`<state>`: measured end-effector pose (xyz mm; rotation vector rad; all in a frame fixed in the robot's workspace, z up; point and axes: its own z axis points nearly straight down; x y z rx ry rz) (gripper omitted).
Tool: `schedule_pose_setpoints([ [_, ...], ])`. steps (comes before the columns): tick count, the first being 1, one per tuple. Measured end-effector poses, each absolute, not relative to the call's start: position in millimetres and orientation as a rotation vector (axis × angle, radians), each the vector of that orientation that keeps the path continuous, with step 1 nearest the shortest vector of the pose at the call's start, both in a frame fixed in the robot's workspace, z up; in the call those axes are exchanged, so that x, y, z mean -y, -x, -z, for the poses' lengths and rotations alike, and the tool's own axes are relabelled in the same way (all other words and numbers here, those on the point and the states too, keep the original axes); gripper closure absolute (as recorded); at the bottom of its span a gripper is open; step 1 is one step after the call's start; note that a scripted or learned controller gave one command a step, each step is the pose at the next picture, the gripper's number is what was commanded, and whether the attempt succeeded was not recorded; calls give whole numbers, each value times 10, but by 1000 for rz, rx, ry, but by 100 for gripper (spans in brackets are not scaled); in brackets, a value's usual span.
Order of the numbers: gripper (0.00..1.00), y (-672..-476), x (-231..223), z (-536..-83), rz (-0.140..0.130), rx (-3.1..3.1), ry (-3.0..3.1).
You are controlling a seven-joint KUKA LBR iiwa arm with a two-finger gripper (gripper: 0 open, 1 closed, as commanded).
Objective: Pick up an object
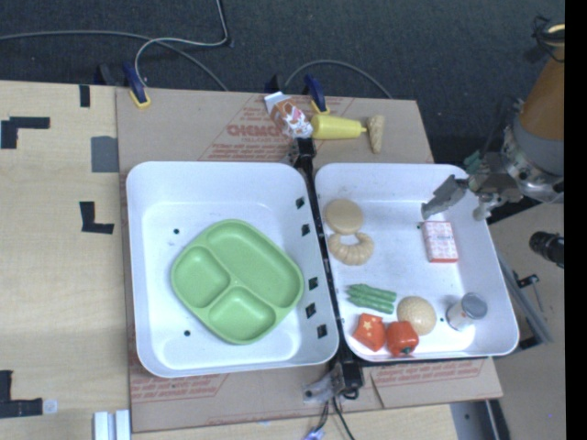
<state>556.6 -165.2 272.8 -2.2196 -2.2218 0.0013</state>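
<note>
Your gripper [456,200] is hovering over the right bin's [404,174] far right corner, jaws apparently spread and empty. The pink packet [440,241] is lying just beneath; be descending straight, centring on it.

The arm [541,108] is being cut off by the right edge, so its base is lying out of sight. The gripper [461,197] is appearing blurred over the right bin [404,177]; its finger gap is proving unreadable. Print on the pink packet [440,241] is remaining too small to read. The cable [183,26] is running off the far edge.
</note>
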Motion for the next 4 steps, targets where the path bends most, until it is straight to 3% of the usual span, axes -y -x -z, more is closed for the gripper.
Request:
schedule_pose_setpoints([
  [1,0,-5469,1108,-1599,-3,2221,2217],
  [2,0,-5369,949,-901,-2,2220,2220],
  [3,0,-5712,943,-859,2,2223,2221],
  [4,0,-6213,969,-857,3,2226,2222],
])
